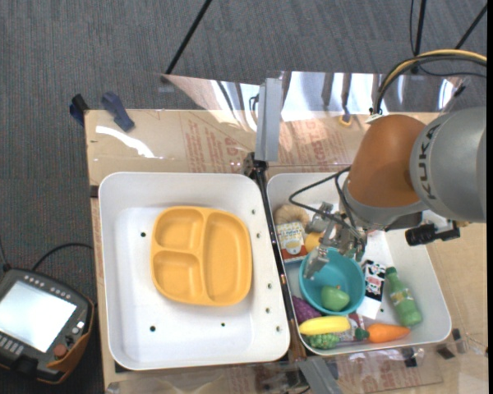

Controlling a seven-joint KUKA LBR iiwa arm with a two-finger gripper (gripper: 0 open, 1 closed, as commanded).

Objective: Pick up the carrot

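the gripper [329,249] hangs over the teal bowl [333,281]; you cannot tell how it's set. bring it to the carrot [386,332] at the right bin's [435,294] front edge, clear of the green bottle [403,300].

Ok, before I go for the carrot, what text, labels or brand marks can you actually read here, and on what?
"KUKA": dark letters on the grey arm, running down its housing at a slant.
Red print on the brown board behind the bins: too blurred to read.
Label on the small carton in the right bin: too small to read.
Label on the green bottle: unreadable.
Pendant screen, lower left: no legible text.
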